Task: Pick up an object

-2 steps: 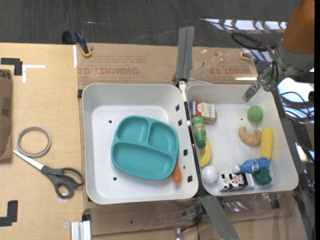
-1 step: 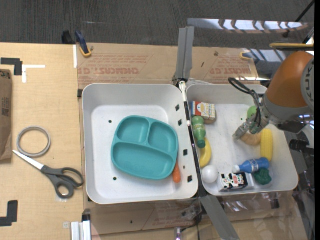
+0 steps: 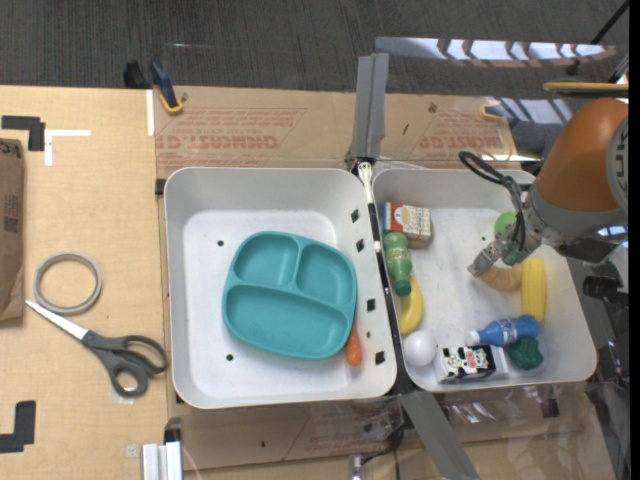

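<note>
My gripper (image 3: 497, 256) hangs low in the right bin (image 3: 455, 238), near its right side. It sits directly above a tan bread-like piece (image 3: 503, 277), beside a yellow corn-shaped toy (image 3: 534, 287). A small green item (image 3: 504, 224) shows just behind the wrist. Whether anything is in the gripper is hidden. Along the bin's left side lie a small printed box (image 3: 411, 224), a green bottle-shaped toy (image 3: 397, 258), a banana (image 3: 410, 308) and a white ball (image 3: 419, 348). Near the front lie a blue bottle (image 3: 503, 331), a green broccoli-like toy (image 3: 526, 354) and a black-and-white carton (image 3: 467, 362).
The left bin (image 3: 190, 268) holds a teal divided plate (image 3: 290, 295) and an orange carrot (image 3: 353, 348) against the divider. Scissors (image 3: 105, 348) and a tape ring (image 3: 67, 281) lie on the bench to the left. The arm's orange band (image 3: 590, 153) overhangs the right bin's far right.
</note>
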`<action>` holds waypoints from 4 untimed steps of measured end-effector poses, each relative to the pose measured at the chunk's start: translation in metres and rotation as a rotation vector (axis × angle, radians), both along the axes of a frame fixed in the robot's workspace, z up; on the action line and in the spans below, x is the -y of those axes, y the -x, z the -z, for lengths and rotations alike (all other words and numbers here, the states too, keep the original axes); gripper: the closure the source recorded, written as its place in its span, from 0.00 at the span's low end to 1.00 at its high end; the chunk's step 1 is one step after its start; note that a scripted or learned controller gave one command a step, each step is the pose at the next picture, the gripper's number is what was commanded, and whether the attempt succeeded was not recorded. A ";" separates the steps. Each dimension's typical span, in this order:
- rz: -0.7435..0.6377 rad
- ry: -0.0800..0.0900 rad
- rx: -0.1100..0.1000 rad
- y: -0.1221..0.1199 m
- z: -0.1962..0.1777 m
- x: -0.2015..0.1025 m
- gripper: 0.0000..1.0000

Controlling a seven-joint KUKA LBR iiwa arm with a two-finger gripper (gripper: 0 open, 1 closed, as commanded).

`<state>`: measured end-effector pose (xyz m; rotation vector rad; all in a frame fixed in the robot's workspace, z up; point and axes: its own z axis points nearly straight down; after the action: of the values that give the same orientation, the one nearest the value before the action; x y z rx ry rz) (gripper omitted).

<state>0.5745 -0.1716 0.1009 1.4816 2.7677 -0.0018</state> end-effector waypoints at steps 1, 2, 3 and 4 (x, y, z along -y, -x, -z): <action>0.017 -0.001 0.000 -0.023 -0.126 -0.087 1.00; 0.018 0.000 -0.001 -0.022 -0.125 -0.086 0.00; 0.015 -0.001 -0.002 0.039 0.008 -0.030 0.00; 0.010 0.000 0.000 -0.013 0.009 -0.072 0.00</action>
<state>0.5879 -0.0996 0.0922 1.4959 2.7598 -0.0008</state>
